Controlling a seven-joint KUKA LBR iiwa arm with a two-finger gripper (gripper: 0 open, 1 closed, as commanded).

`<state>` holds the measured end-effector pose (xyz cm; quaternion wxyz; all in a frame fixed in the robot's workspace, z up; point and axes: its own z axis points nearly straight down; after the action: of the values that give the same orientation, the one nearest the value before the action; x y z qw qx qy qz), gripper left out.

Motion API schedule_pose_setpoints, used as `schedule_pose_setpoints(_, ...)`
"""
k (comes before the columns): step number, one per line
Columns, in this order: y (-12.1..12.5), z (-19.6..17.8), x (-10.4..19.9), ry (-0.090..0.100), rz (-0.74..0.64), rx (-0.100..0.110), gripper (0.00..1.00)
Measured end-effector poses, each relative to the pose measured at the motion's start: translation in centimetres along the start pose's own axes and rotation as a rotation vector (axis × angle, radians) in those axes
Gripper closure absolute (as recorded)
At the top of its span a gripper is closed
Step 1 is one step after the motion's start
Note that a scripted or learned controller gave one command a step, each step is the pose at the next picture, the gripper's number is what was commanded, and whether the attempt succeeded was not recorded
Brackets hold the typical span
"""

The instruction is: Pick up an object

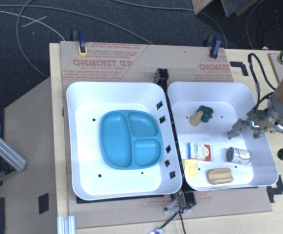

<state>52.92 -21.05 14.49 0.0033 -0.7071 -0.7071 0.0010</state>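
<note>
1. Small tan-and-green toy (201, 115), possibly a brush, lying in the right bin's far part.
2. Red-and-white carton (200, 152) lying flat.
3. Small can (237, 155) on its side.
4. Yellow card (190, 167).
5. Tan bread-like block (219, 176) nearest the front rim.

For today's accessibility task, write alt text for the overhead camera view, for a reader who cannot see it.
A robot gripper reaches from the right over the right white bin, which holds a small can, a red-and-white packet, a tan block and a green-and-tan item. The left white bin holds a blue divided plate.
</note>
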Motion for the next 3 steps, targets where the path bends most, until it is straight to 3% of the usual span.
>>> schedule_pose_setpoints(1,-0.4,6.3,0.1,0.001,0.0,0.001,0.0)
schedule_pose_setpoints(2,-0.4,6.0,0.1,-0.001,0.0,-0.004,0.0)
schedule_pose_setpoints(3,-0.3,4.9,0.1,-0.001,0.0,-0.006,1.0)
